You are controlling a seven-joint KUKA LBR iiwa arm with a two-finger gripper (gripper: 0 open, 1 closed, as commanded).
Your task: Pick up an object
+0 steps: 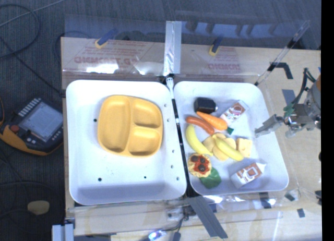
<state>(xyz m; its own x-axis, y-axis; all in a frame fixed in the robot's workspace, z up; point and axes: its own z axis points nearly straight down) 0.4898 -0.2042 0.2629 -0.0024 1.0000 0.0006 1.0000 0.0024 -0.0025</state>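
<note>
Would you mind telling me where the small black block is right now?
The small black block lies in the right white bin, near its far edge, just above the orange carrot and left of a small carton.

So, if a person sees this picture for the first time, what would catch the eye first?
Probably the yellow divided tray, lying alone in the left bin. Next, the heap of toy food in the right bin, where the bananas and carrot stand out, with the gripper at its right rim.

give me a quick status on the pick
Pincer at right bin's right rim, nothing held. Bananas, carrot, cartons untouched. Nothing blocking.
</note>
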